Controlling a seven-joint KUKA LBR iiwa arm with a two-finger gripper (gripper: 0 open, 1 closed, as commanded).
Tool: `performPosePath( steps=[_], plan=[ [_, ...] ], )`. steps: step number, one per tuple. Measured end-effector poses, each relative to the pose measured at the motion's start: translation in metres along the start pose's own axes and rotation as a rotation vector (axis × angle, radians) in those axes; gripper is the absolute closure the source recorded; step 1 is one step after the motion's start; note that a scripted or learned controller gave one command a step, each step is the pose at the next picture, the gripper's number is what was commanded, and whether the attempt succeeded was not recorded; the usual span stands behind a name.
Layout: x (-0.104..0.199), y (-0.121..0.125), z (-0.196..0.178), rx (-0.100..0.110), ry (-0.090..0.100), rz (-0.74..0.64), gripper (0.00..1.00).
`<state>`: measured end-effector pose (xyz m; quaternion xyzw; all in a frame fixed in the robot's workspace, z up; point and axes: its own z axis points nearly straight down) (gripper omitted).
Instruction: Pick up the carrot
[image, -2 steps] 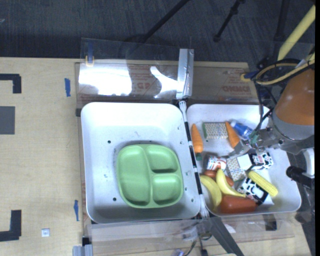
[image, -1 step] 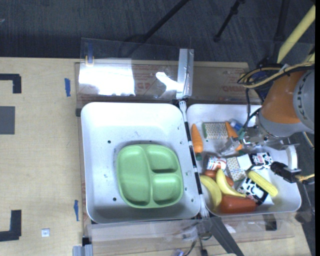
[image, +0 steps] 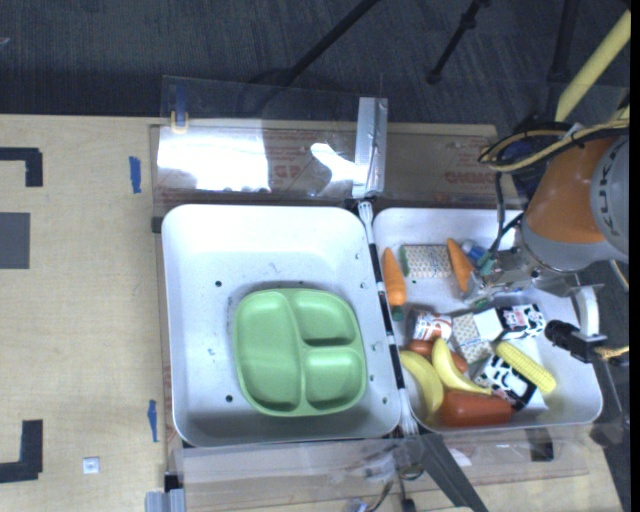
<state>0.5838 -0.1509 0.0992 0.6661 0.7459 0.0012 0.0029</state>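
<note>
camera view: gripper (image: 487, 277) low in right bin (image: 580, 405), claw state cannot tell. carrot (image: 459, 265) just beside; best centre over it along its length before closing.

Tray (image: 298, 350) was green, bins (image: 200, 300) white. Carrot (image: 394, 277) was orange, banana (image: 424, 378) yellow, arm (image: 570, 205) grey with orange.

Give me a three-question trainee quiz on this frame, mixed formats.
1. True or false: the green divided plate lies in the right bin.
2. Which sits against the divider: A) carrot B) corn cob C) banana?
3. Fill in: the gripper hovers over the ___ bin.

Key: 1 false, it lies in the left bin. 2 A. 3 right.
</note>
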Motion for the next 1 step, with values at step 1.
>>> performPosePath(
  steps=[1],
  plan=[
    [0.0706,0.0452,-0.0815,0.023,0.004,0.145,1.0]
  ],
)
